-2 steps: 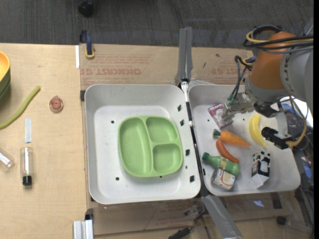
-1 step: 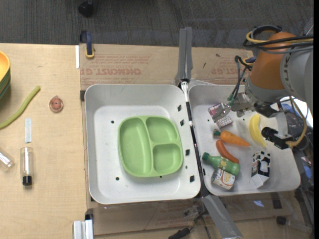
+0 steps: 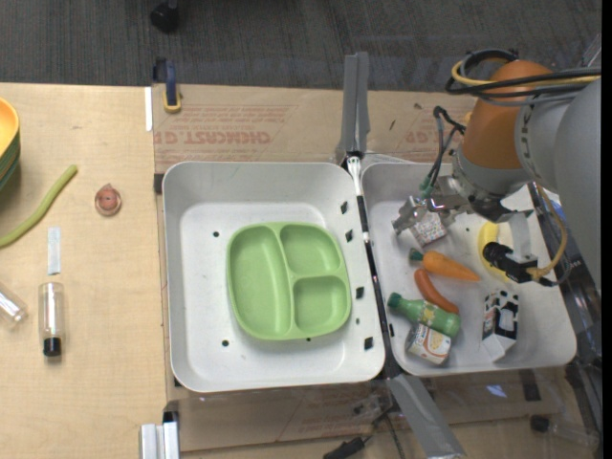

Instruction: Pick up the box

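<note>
A small grey and pink box (image 3: 429, 229) lies in the upper left of the right bin (image 3: 564, 338). My gripper (image 3: 417, 212) is right over it, touching or nearly touching its top edge. The grey arm with its orange band (image 3: 504, 127) comes down from the upper right. A second, black and white carton (image 3: 501, 316) lies near the bin's right wall, apart from the gripper.
The right bin also holds two carrots (image 3: 446, 267), a green bottle (image 3: 422, 310), a can (image 3: 429, 343) and a yellow banana (image 3: 491, 244). A green divided plate (image 3: 287, 280) sits in the left bin (image 3: 191, 256). Small items lie on the bench at left.
</note>
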